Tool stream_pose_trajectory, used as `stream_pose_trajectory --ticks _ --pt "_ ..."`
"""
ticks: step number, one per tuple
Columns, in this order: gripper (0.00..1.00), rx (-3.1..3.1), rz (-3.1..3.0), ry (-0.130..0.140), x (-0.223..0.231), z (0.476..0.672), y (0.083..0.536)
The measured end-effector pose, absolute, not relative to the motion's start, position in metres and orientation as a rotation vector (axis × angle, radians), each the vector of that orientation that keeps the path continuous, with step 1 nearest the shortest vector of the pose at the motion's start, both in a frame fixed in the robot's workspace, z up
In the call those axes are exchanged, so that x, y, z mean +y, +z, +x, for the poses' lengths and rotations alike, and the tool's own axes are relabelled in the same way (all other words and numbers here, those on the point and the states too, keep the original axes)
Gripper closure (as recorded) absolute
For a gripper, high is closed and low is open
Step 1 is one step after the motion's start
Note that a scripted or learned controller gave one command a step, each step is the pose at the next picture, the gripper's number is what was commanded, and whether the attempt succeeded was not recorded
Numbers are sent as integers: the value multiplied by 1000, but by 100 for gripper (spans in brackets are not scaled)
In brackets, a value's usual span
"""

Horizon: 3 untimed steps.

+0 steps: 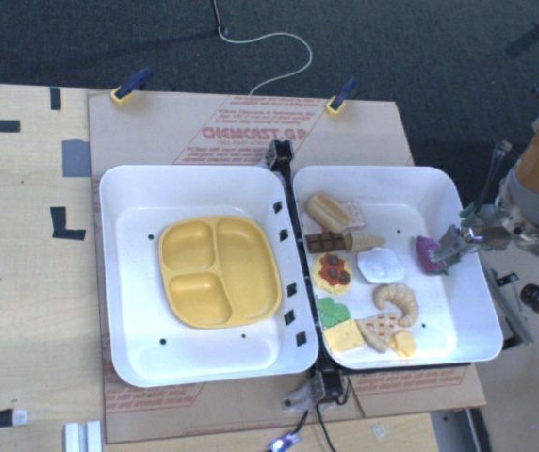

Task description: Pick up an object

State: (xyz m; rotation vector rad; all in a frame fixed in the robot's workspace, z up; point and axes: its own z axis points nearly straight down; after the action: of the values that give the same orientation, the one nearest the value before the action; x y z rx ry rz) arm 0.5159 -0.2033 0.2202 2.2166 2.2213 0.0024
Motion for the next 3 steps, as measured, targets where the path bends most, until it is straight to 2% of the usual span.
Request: stream_pose_trajectory --ticks 3 --pt "100 2229 2215 1 -82 590 229"
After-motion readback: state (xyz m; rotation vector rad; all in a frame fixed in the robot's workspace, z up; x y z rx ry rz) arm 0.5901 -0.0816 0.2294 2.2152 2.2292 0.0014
